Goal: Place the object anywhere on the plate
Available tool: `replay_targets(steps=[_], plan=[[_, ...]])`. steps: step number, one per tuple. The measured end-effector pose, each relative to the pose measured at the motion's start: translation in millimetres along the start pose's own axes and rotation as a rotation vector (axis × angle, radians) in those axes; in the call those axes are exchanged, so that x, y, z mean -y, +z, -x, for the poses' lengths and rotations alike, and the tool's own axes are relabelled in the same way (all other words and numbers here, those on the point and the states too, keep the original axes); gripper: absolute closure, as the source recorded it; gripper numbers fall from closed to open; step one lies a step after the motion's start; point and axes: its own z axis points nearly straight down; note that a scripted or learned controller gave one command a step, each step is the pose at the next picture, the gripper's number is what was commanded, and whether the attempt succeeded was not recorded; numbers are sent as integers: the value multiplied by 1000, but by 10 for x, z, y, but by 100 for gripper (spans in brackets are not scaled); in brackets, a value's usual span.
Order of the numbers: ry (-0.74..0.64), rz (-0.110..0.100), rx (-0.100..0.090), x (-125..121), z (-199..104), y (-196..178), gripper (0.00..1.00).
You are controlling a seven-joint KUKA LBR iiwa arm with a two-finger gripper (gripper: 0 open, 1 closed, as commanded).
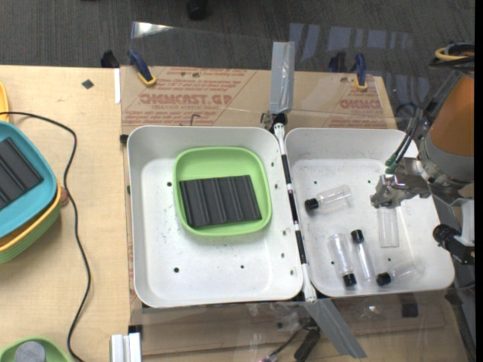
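A square green plate (221,165) with a black ridged insert (219,200) sits in the left white bin (151,232). Several clear vials with black caps lie in the right bin (317,161): one (332,198) near its middle, two (341,253) (362,259) toward the front, one (400,272) at the front right. Another clear vial (389,227) lies just below my gripper (382,197), which hangs low over the right side of that bin. No vial is visibly between the gripper's tips.
A stack of teal and yellow trays (23,187) stands at the left on the wooden bench, with a black cable (75,225) running past it. Cardboard (196,93) lies behind the bins. The arm's orange band (456,123) is at the right edge.
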Motion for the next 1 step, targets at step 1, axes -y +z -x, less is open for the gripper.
replay_targets(steps=[1], plan=[[0, 0, 0, 0, 1, 0, 0]])
